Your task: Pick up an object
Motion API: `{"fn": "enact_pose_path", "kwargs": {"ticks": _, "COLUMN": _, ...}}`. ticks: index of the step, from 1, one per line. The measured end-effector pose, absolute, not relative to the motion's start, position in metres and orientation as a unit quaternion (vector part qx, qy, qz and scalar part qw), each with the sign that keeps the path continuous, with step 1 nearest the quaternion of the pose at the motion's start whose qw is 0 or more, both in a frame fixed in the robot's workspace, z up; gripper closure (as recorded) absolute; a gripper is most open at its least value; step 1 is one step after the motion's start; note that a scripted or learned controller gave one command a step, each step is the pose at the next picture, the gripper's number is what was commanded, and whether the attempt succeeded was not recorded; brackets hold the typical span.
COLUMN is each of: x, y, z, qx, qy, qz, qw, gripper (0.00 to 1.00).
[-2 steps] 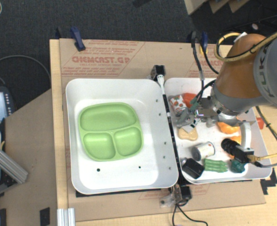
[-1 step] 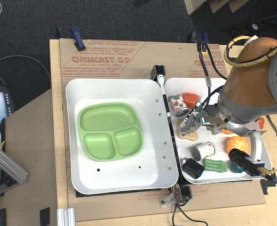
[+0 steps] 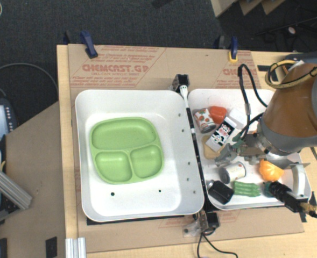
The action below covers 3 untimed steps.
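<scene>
Grey arm [image 3: 295, 112] bent low over right bin [image 3: 215, 97], pincer [image 3: 234, 150] state impossible to tell.

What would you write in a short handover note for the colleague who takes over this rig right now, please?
Gripper: low over the middle of the right bin; whether it is open or shut cannot be told, and nothing is seen in its grasp.
Things: the right bin holds a small can, orange piece, black-and-white carton, white cup, green toy, black item and orange-yellow toy. Green divided tray lies in the left bin.
Done: no pick visible.
Left: grasp and lift one object.
</scene>
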State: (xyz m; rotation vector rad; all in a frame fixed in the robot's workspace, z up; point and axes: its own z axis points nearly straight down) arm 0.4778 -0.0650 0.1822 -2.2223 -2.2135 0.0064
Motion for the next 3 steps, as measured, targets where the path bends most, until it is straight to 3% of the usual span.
{"fn": "enact_pose_path", "kwargs": {"ticks": 1, "x": 0.539, "y": -0.11, "z": 0.119, "qx": -0.708, "qy": -0.706, "qz": -0.0004, "qw": -0.002, "gripper": 0.0}}
{"fn": "enact_pose_path", "kwargs": {"ticks": 2, "x": 0.61, "y": -0.101, "z": 0.085, "qx": -0.706, "qy": -0.708, "qz": 0.0005, "qw": -0.001, "gripper": 0.0}}
{"fn": "enact_pose_path", "kwargs": {"ticks": 3, "x": 0.632, "y": -0.096, "z": 0.085, "qx": -0.708, "qy": -0.707, "qz": 0.0067, "qw": 0.002, "gripper": 0.0}}
